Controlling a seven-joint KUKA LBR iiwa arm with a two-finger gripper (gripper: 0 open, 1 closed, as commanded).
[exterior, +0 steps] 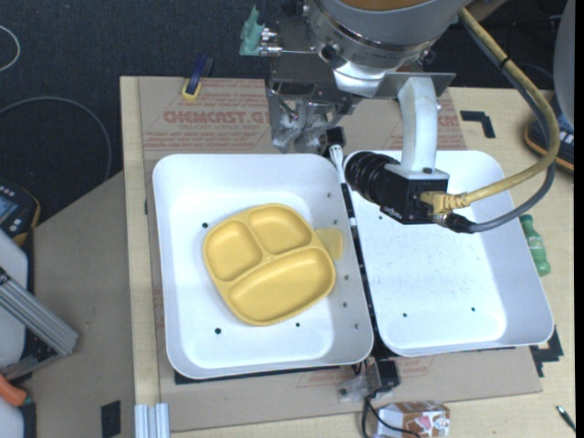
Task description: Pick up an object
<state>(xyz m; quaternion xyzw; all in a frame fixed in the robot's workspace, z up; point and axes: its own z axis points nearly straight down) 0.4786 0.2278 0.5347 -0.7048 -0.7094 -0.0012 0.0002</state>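
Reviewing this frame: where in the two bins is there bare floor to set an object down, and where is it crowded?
Right bin: bare floor across its near and middle part; its far-left corner sits under the black camera unit. Left bin: crowded, with the yellow divided tray filling the centre, leaving bare strips along the walls, widest at the far side.

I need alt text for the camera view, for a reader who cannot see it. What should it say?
A yellow three-compartment plate lies in the left white bin. The grey robot arm's gripper hangs over the bench just beyond that bin's far edge, nothing visibly in it. The right white bin sits alongside.
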